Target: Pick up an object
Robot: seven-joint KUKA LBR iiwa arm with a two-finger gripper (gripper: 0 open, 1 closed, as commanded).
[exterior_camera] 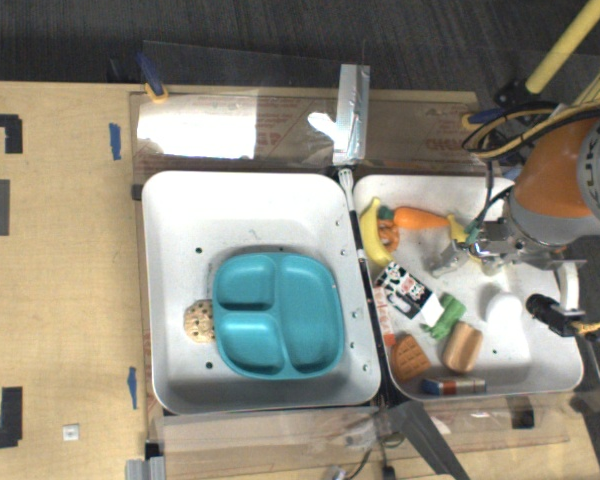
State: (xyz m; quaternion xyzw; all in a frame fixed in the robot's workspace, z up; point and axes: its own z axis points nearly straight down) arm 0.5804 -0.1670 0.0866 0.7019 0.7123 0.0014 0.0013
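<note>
— Claw (472,247) position and state?
— Located over the right bin (540,368), upper middle zone, at the end of the arm (555,183) that enters from the right side of the view. Whether it is spread or pressed together cannot be determined from this angle. No object is visibly gripped.

— Nearest pickable object?
— Carrot (418,218). It lies flat near the bin's far wall, pale tip pointing toward the claw and just beside it. Contact cannot be confirmed.

— Other objects in the same bin?
— Banana (374,236): against the left wall, touching the carrot's thick end. Black-and-white box (406,290): below the banana, tilted diagonally. Green piece (446,314): at the box's lower right end. Tan cylinder (462,348): just below the green piece. Brown ridged piece (410,357): left of the cylinder, near the left wall. Marker (450,386): flat along the near wall. All of these lie apart from the claw.

— Contents of the left bin (170,218)?
— Teal divided plate (277,313), positioned toward the near side. One cookie (198,320) lies at the plate's left edge, touching it or nearly so.

— Supporting surface?
— Both bins sit side by side on the desk (60,268), with walls adjoining at the centre.
</note>
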